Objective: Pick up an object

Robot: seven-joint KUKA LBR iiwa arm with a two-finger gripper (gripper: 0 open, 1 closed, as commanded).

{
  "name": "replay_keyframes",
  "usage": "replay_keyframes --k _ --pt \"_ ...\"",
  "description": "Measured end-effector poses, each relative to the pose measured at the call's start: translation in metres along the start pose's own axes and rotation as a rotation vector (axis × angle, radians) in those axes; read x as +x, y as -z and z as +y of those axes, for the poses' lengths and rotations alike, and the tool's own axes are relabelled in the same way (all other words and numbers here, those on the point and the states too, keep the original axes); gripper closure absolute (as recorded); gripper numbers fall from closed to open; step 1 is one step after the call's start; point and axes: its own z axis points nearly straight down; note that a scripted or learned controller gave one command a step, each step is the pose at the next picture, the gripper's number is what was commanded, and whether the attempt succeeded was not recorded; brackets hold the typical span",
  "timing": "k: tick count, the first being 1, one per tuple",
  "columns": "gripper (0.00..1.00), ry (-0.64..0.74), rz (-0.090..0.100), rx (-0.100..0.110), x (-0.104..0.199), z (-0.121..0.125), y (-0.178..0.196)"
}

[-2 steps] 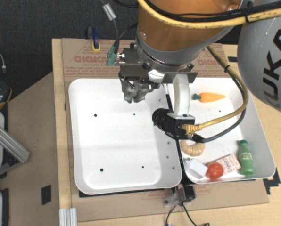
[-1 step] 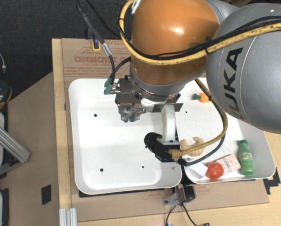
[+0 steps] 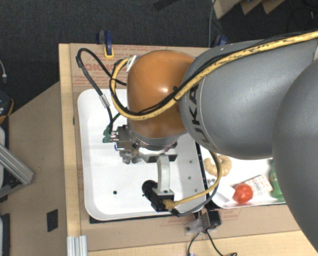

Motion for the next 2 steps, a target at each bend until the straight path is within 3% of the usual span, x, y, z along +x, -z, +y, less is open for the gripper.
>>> replay_keyframes --k 1,2 --pt "1.00 -0.001 0.010 -0.028 0.000 0.064 0.095" --pt "1.00 0.002 0.012 -0.030 -0.001 0.083 0.207"
